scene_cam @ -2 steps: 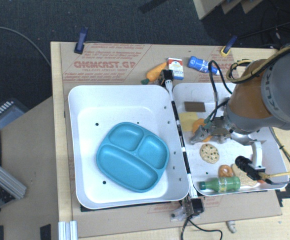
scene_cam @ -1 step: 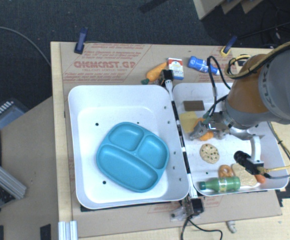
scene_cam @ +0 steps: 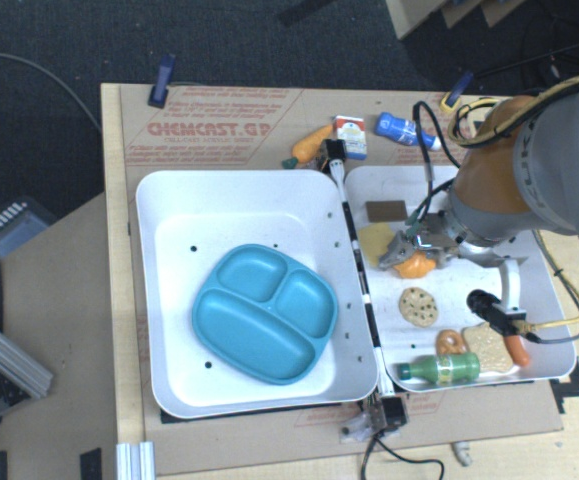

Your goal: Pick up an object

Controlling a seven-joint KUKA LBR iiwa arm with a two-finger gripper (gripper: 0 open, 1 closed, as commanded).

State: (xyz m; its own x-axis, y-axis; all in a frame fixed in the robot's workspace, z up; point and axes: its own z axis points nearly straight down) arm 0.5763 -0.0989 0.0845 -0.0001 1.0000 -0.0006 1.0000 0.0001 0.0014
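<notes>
Green plastic bottle [scene_cam: 441,370], glossy, lies on its side at the near rim of the right bin [scene_cam: 559,363], well below the fingers. Just above it: one pretzel [scene_cam: 450,343], one tan slice of toast [scene_cam: 489,346], one small orange-red sausage shape [scene_cam: 518,350].

Gripper [scene_cam: 412,252] sits low over the right bin; dark metal fingers close around a rounded orange piece [scene_cam: 416,265], which shows between them, so grasping that piece. Below the fingers, one round chocolate-chip cookie [scene_cam: 419,306], pale with dark specks. Left of the fingers, one flat yellow slab [scene_cam: 375,240], like cheese; above it, one brown rectangle [scene_cam: 386,211].

Bins: two, shallow, white, smooth plastic, rounded corners. Left bin [scene_cam: 169,208], well left of the fingers, holds one sky-blue moulded tray [scene_cam: 263,312] with three compartments, matte.

Beyond the bins, above the fingers, on the brown board [scene_cam: 209,128]: one orange item [scene_cam: 311,144], one small red-and-white carton [scene_cam: 350,136], one blue-and-white can [scene_cam: 401,129] on its side. Red print on the board reads roughly "CHEMCAST G.P"; smaller lines too blurred to read. One blue clip [scene_cam: 161,81] at the board's far left corner.
</notes>
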